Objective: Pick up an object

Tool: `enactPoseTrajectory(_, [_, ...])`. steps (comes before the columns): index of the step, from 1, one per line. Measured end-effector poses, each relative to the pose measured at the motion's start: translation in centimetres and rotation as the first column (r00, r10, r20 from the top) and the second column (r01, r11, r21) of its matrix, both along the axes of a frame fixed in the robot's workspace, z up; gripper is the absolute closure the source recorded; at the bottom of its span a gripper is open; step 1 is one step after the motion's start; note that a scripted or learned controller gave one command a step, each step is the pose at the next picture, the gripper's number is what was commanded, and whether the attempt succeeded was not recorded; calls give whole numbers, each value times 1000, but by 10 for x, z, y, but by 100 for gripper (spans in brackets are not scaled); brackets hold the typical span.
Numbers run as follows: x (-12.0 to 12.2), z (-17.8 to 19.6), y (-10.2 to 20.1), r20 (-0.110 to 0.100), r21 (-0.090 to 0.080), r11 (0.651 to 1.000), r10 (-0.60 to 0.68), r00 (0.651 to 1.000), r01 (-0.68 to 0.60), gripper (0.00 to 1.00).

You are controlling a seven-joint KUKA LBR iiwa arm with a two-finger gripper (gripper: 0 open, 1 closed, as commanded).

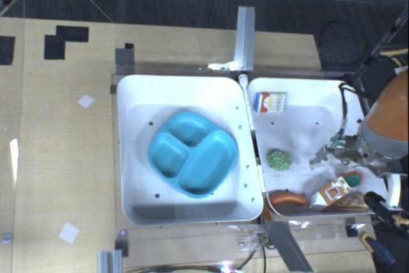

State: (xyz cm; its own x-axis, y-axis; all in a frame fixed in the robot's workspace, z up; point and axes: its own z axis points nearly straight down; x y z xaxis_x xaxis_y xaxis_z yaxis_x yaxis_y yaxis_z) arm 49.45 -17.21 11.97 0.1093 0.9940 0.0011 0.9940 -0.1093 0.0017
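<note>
Two shallow white bins sit side by side on the pale wooden counter [57, 156], and I read them from my left to my right. Left bin [134, 201]: it carries one thing, a light blue divided plate [193, 153] with three compartments, lying flat near the middle of the bin floor. I see nothing resting in any of its compartments.

Right bin [300, 118]: several small things lie here. Near the far left corner stands a small carton [270, 101], white with red and blue print. Toward the middle, closer to the dividing wall, lies a green knobbly ball [278, 159]. Along the near wall, at the left, lies a reddish-brown oblong piece [289, 199], like a sausage. Just right of it I see an orange-and-white packet [335, 190], with a brown flat item [350, 203] against the near wall beneath it, and a small orange and green piece [352, 179] just beyond the packet.

From the right side the arm [390, 124] reaches over this bin, its orange band at the frame's edge. Its pincer [324, 156] hovers above the bin floor between the green ball and the packet, well apart from the carton. I cannot tell whether the pincer is apart or together, and I see nothing held in it.
</note>
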Motion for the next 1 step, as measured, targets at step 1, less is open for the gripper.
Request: enactPoseTrajectory(1, [-4, 28, -30, 3, -5, 911, 412, 911, -412, 0])
